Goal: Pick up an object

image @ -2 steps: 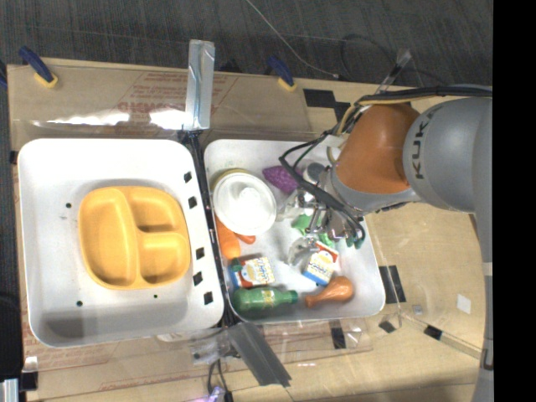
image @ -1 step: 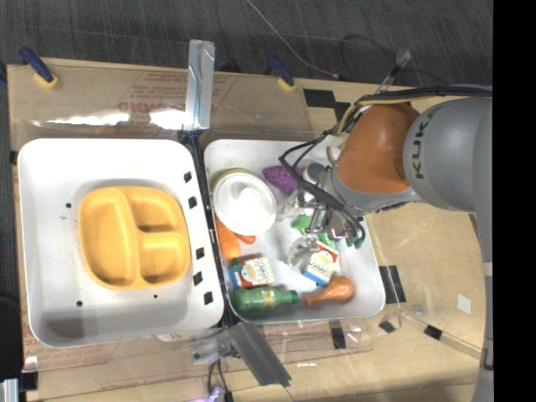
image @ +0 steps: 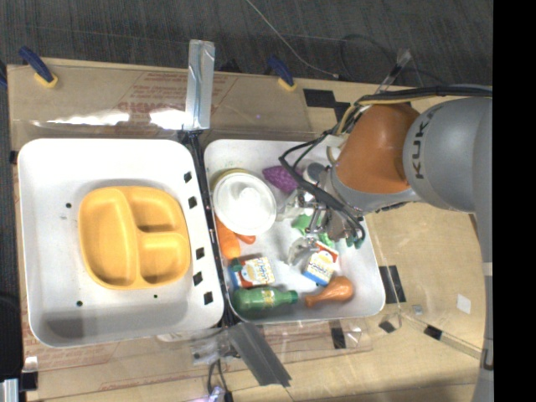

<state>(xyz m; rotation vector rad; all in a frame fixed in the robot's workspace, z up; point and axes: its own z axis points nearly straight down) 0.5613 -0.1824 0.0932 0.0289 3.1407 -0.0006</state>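
Camera view shows the hand [image: 311, 239] low in the right bin [image: 368, 268], its grip state impossible to tell. A small carton [image: 321, 266] lies at its five o'clock.

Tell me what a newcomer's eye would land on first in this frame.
Probably the yellow divided tray, alone in the left bin. Next, the grey arm with its orange band, reaching from the right over the right bin, its gripper low among a crowd of small items: a white bowl, a green bottle and a purple piece.

Glossy yellow plastic tray [image: 134, 234]; smooth white plastic bins [image: 50, 174].
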